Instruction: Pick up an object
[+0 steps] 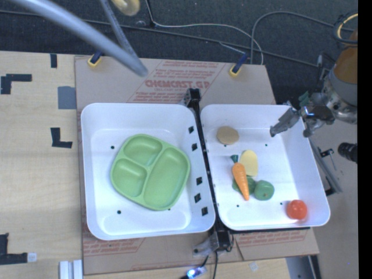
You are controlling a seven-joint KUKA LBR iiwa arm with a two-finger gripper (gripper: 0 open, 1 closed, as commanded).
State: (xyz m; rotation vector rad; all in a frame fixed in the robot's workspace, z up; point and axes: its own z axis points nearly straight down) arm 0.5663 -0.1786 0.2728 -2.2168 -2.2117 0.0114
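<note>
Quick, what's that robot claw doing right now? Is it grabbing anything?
Gripper: open, holding nothing, above the right bin's far right rim.

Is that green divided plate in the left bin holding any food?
Empty. The green divided plastic plate shows bare compartments; it lies flat in the left white bin.

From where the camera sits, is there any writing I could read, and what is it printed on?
"CHEMCAST GP": large red print on the brown cardboard sheet under the two white bins, roughly as it reads; the letters are soft.
Smaller red lines around it on the same sheet: too blurred to read.
No other text is legible.
</note>
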